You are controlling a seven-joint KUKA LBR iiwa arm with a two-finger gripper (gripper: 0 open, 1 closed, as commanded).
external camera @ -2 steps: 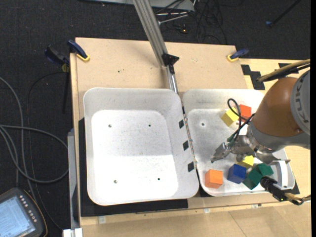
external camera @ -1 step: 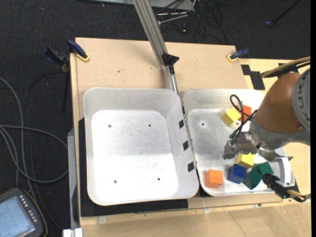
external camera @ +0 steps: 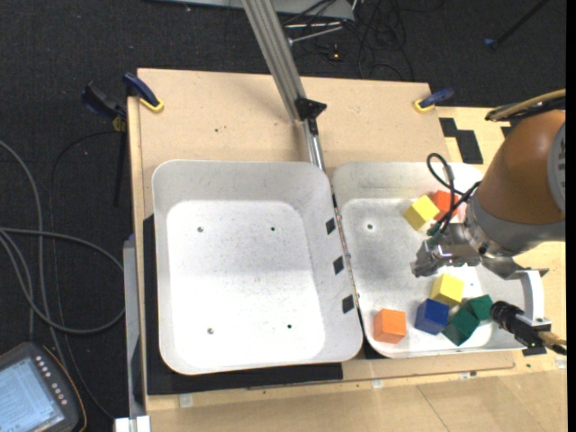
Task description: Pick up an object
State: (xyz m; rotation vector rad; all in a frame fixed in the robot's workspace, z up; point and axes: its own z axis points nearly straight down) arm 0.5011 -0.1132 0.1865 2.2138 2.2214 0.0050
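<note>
Several small blocks lie in the right bin [external camera: 378, 207]. An orange cube [external camera: 390, 325] sits near the front, with a blue cube [external camera: 432, 316] to its right. A yellow block [external camera: 447, 288] lies just behind the blue one, and a green block [external camera: 468, 319] sits at the front right. A second yellow cube [external camera: 420, 212] rests farther back beside a red-orange block [external camera: 442, 202]. My gripper [external camera: 428, 261] hovers low over the bin between the two yellow blocks, with nothing visibly held.
The left bin [external camera: 180, 196] stands beside the right one, split by a ridge with black clips. A metal pole [external camera: 274, 43] slants in from the back. Blue-and-yellow clamps [external camera: 142, 93] grip the board's back corners. The arm covers the right bin's right side.
</note>
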